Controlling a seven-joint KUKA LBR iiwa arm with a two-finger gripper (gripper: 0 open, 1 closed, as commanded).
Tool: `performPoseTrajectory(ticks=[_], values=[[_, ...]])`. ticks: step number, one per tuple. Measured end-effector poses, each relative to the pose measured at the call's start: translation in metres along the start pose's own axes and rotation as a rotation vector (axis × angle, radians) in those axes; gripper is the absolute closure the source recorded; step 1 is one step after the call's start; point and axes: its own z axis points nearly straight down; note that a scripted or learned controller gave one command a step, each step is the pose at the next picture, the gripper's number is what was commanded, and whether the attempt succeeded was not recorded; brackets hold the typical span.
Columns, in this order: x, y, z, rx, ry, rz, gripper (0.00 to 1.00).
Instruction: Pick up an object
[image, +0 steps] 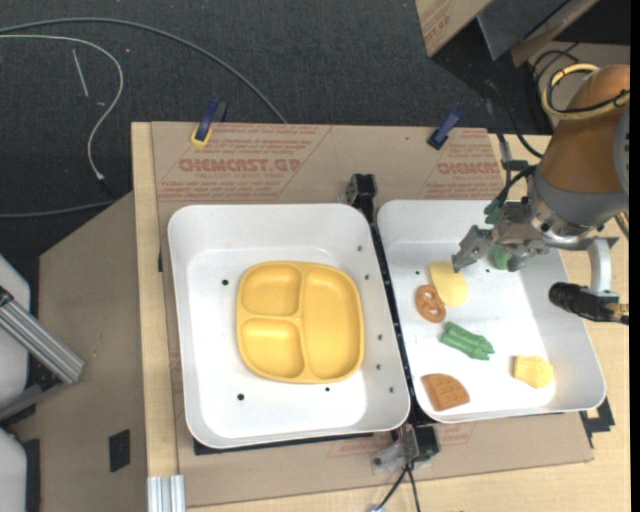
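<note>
Several toy foods lie in the right bin (575, 345): a pale yellow piece (449, 286), an orange pretzel (430, 303) touching it, a green pickle (467, 341), a brown bread slice (445, 390) and a yellow cheese wedge (533, 371). My gripper (483, 256) hangs over the bin's upper middle, just up and right of the pale yellow piece. It is open, with nothing between its fingers. The left fingertip (466, 254) is close to that piece's top edge.
The left bin (195, 300) holds a yellow divided plate (300, 322). The arm's orange and grey wrist (585, 150) looms over the right bin's far right corner. A black fitting (580, 297) sticks in at the right rim. Clamps sit between the bins.
</note>
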Motion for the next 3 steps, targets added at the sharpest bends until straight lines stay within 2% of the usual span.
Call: performPoseTrajectory(ticks=[1, 2, 3], values=[[0.000, 0.005, 0.044, -0.001, -0.001, 0.000, 0.00], [0.000, 0.007, 0.030, -0.008, -0.001, 0.000, 1.00], [-0.002, 0.016, -0.032, -0.015, -0.004, -0.001, 1.00]])
